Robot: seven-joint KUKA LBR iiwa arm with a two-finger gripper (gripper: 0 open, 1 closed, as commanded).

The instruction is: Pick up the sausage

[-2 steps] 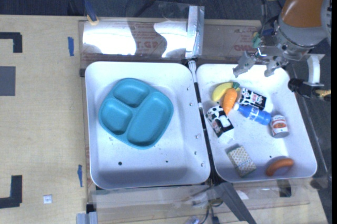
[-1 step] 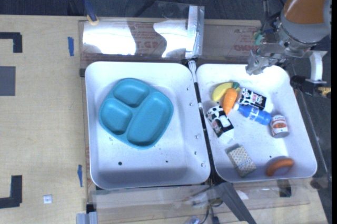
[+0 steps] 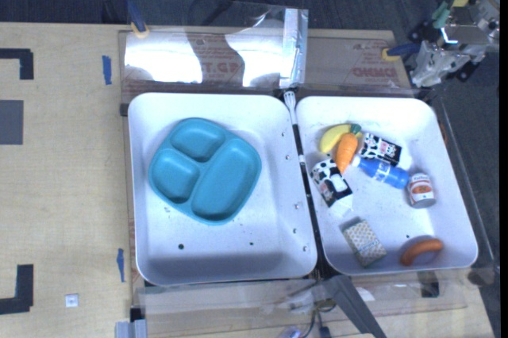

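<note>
while the arm sits off the upper right corner of the bench, the scene reads as follows
gripper (image 3: 444,59): raised beyond the far right corner of the right bin, over the dark floor and clear of both bins; nothing shows between its fingers, and whether they stand apart or together cannot be told from this slant
sausage (image 3: 421,250): orange-brown, lying on its side in the near right corner of the right bin, close to the front wall, well apart from the gripper
right bin (image 3: 452,170): shallow, white, holding all the small things
carrot (image 3: 346,150): orange with a green top, toward the far left of the right bin, touching the banana
banana (image 3: 333,136): yellow, just left of the carrot
blue bottle (image 3: 384,166): lying on its side with a black and white label, right of the carrot
small can (image 3: 421,190): white with a red label, beside the bottle's lower end
cow-patterned carton (image 3: 332,183): black and white, near the bin's left wall
patterned grey block (image 3: 363,240): near the front, left of the sausage
left bin (image 3: 159,257): white, touching the right bin along the middle
blue divided plate (image 3: 206,168): three compartments, resting in the left bin
</note>
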